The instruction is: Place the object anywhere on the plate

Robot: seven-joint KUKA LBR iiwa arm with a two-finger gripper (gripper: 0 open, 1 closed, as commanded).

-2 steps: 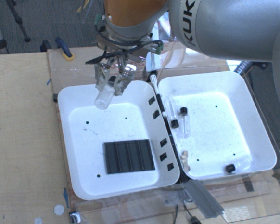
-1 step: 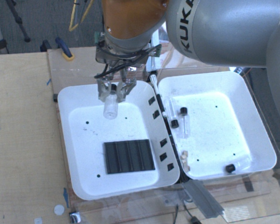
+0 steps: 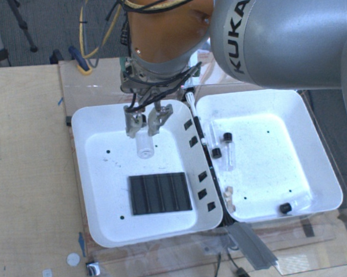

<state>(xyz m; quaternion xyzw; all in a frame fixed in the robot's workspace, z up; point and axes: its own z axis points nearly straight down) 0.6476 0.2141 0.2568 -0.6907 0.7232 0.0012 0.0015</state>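
Two shallow white bins sit side by side, and we find the gripper [image 3: 149, 122] over the left bin [image 3: 100, 227], toward its far edge. Just below its fingertips a small clear vial [image 3: 145, 147] shows; the top of the vial seems to sit between the two fingers [image 3: 134, 123], so we judge the jaws are closed lightly on it, though we cannot be sure the grip is firm.

We take the vial to be light, rigid and smooth: clear plastic or glass, likely slippery and perhaps breakable if squeezed hard or dropped. The best hold looks to be across its round body near the top, fingers square to its axis, so it does not pivot or squirt out.

The dark ribbed plate [image 3: 160, 193] lies in the same bin, nearer the front edge and a little toward the right wall, near the vial but apart from it.

The right bin [image 3: 318, 153] holds a black-capped clear vial [image 3: 228, 150] close to its left wall, a second small black-capped piece [image 3: 285, 208] near its front right corner, and a small tan scrap [image 3: 228, 191] by the front left.
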